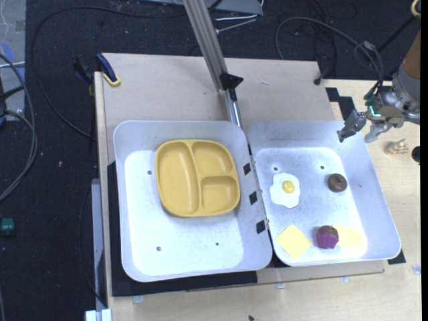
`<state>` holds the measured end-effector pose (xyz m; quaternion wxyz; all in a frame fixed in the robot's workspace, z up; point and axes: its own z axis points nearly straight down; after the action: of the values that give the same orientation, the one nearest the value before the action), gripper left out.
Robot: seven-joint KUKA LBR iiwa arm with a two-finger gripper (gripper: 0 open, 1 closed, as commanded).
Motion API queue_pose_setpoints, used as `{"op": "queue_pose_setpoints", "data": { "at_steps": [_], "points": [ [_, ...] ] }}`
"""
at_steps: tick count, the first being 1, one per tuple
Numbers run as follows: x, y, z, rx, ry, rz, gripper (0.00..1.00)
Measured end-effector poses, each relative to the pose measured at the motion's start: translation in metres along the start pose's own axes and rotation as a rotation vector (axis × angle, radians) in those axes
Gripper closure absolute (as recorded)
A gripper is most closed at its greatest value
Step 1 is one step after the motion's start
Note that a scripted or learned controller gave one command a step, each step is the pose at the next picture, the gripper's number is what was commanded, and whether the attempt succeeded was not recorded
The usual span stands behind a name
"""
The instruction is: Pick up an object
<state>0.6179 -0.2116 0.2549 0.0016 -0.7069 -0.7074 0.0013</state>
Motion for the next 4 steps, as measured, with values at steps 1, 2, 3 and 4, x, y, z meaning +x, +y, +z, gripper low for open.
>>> {"op": "queue_pose_setpoints", "data": {
  "at_steps": [1,2,3,4],
  "points": [
    [0.000,0.001,-0.003,-0.005,-0.001,-0.001,0.00],
    [0.003,0.008,0.043,-0.002,-0.001,-0.003,0.00],
    [0.011,0.001,0.092,-0.001,0.000,-0.001,0.00],
    [0.002,0.005,0.143,-0.002,-0.001,0.001,0.00]
  ]
}}
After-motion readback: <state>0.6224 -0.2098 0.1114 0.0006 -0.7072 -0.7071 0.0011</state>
